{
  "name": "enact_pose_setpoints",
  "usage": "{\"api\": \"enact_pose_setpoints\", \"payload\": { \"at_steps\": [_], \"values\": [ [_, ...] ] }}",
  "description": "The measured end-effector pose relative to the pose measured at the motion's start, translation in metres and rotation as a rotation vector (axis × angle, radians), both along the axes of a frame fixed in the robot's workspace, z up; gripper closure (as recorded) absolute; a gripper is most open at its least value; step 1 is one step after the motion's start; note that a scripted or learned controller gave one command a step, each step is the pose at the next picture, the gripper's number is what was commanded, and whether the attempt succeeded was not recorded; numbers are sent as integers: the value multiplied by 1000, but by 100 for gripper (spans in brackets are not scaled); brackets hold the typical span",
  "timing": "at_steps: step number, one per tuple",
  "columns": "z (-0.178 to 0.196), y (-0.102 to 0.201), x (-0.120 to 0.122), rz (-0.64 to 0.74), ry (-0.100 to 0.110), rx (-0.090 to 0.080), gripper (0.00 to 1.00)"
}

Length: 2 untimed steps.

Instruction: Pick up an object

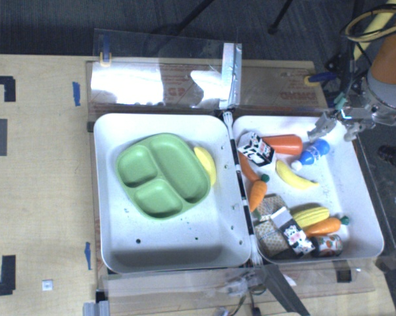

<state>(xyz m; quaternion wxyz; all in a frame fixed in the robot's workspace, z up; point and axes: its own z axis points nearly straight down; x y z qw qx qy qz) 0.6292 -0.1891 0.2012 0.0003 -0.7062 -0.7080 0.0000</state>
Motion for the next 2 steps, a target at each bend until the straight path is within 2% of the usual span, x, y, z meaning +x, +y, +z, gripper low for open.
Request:
{"api": "enact_pose_setpoints", "payload": {
  "at_steps": [1, 2],
  "values": [
    [-115, -1, 1, -26, -4, -2, 0],
    [-116, 4, 23, 304, 6, -2, 0]
  ]
}}
